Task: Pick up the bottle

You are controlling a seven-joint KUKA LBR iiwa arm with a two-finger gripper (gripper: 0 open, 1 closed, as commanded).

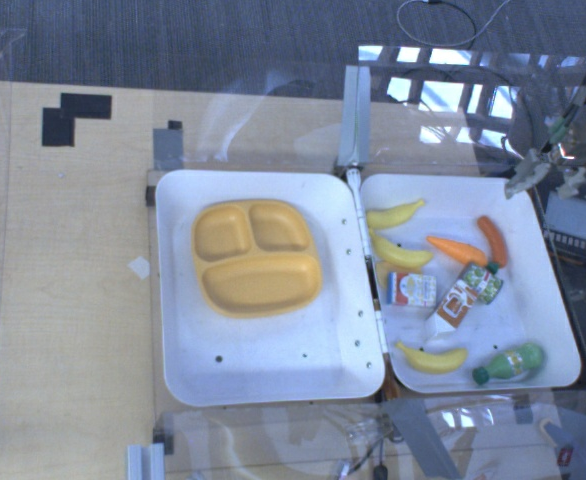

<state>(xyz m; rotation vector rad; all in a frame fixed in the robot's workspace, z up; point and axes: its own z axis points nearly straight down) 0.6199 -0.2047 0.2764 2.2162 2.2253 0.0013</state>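
The wooden bench [63,268] carries two shallow white bins side by side. The left bin [263,373] holds a yellow divided plate [257,256] with three compartments, lying flat in the upper middle of the bin, apart from all walls. The right bin [533,298] holds the loose items. The bottle [510,363], green with a green cap and a yellow-green label, lies on its side in the near right corner of the right bin, cap pointing left, close to the bin's front wall. Just left of it lies a banana [432,357], near but not touching the cap. A juice carton [467,295] with green and brown print lies tilted in the middle of the bin, beside a small white and red-orange carton [411,289] on its left. Two more bananas sit near the left wall: one [395,213] at the top, one [403,254] below it. A carrot [456,249] lies between the bananas and a red-orange sausage [492,240] further right. The gripper [529,173] is at the upper right, above the far right corner of the right bin, well apart from the bottle; reflections on the clear panels blur it, so I cannot tell whether it is spread or closed. Nothing is visibly held.
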